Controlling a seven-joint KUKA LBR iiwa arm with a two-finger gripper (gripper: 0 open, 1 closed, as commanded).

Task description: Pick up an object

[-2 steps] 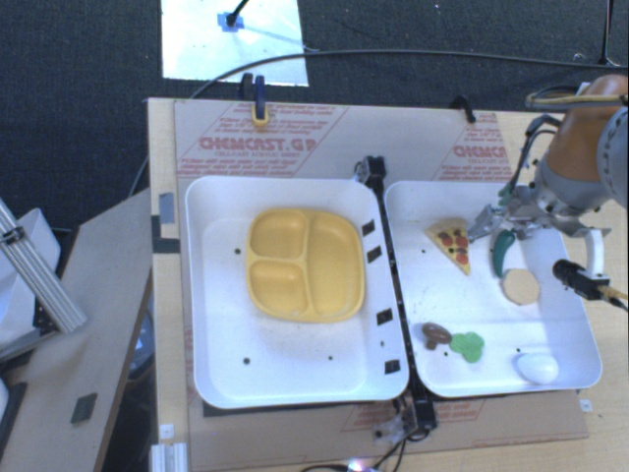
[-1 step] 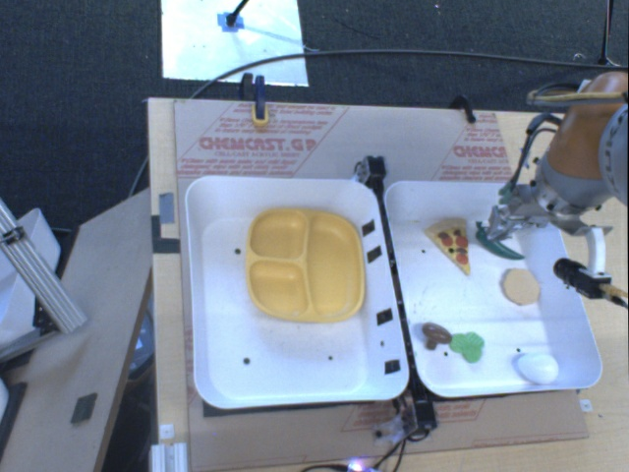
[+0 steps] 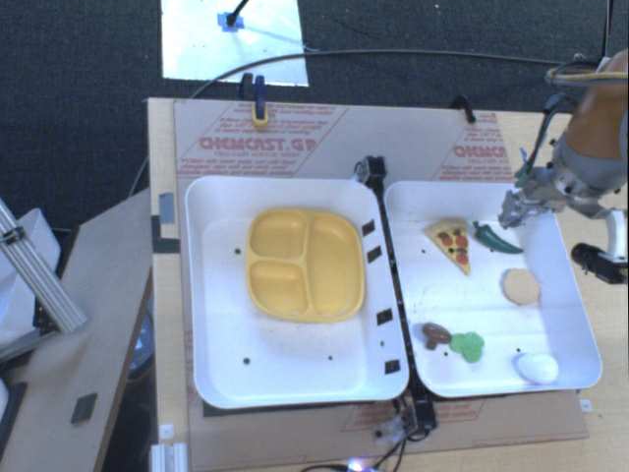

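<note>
Bench: two shallow white plastic bins sat side by side on a board with red print, left bin [image 3: 211, 362] and right bin [image 3: 580, 347].
Left bin: held just a yellow plastic plate with three compartments [image 3: 303, 264], lying flat near the middle.
Arm: grey robot arm with an orange band [image 3: 598, 116] came in from the right, over the far right corner of the right bin.
Gripper: two-finger gripper [image 3: 513, 214] was low over the back of the right bin, tips just beside the green toy pepper [image 3: 496, 238]. Honestly couldn't tell if the fingers were spread or pressed together, too small and blurry. Didn't see anything between them.
Right bin, back: triangular toy pizza slice with red dots [image 3: 451, 243] lay left of the pepper, close but apart.
Right bin, middle: round tan cookie-looking disc [image 3: 520, 286] sat near the right wall.
Right bin, front: small brown lump [image 3: 436, 335] touched a bright green leafy toy [image 3: 469, 345]; a white egg-shaped thing [image 3: 537, 367] was in the front right corner.
</note>
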